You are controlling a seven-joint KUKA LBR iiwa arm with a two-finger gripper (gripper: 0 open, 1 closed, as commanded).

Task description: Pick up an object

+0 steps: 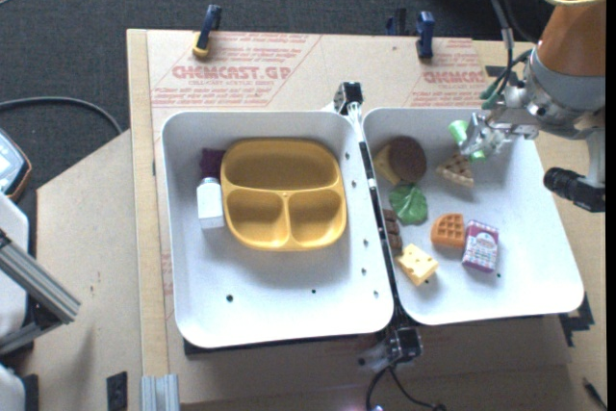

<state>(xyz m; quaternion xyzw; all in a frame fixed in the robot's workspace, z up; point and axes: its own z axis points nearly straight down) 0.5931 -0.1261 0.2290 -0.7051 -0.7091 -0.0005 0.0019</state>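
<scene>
Hovering with the two-finger gripper (474, 138) over the far part of the shallow white right-hand bin (539, 289), just beside the tan triangular toy wedge with the crusty edge (458, 171). Not showing clearly whether the claw is apart or together; cannot tell at this slant. Not carrying anything that can be seen.

Likely aiming at that wedge, the nearest candidate. Lying close by: the round dark-brown toy disc (404, 159) on the wedge's left, the green plastic leaf (411, 204) below that, then the orange square toy waffle (448, 231), the small pink-and-white carton (480, 246) and the yellow holed cheese block (418, 263) nearer the camera, well apart from the claw.

Risking several things:
- Lying flat and thin, so possibly slipping out from under a closing claw or merely getting pushed along the smooth bin floor.
- Descending off-centre and landing on the wedge's edge, tipping or flicking it toward the brown disc.
- Pressing too low and scraping the bin floor.
- Closing too high and coming away with nothing.

Sitting untouched in the left-hand white bin (183, 236): the yellow three-compartment plastic tray (284, 192) and the small white bottle (210, 203).
</scene>
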